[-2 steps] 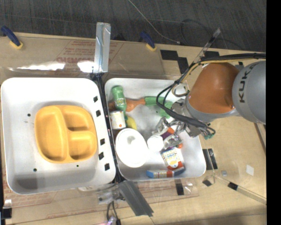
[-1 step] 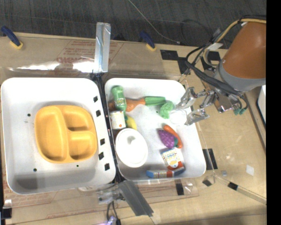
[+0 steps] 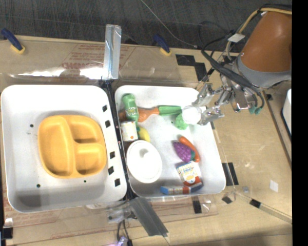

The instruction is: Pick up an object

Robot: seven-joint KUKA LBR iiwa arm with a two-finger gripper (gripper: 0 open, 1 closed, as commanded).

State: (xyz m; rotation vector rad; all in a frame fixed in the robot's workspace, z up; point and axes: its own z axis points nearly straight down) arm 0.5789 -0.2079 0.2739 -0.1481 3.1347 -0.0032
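Claw at right bin's edge — closed around a pale green-white object.

The bench is light brown wood, and it sits on a dark grey carpet floor. 2 white bins lie on it side by side. The left bin and the right bin touch along the middle. A brown cardboard sheet lies flat behind the bins (it has faint red print on it). 2 blue clamps grip the back edge. Small black tape marks stick to the wood near the right bin's corners. Black cables trail across the back right corner.
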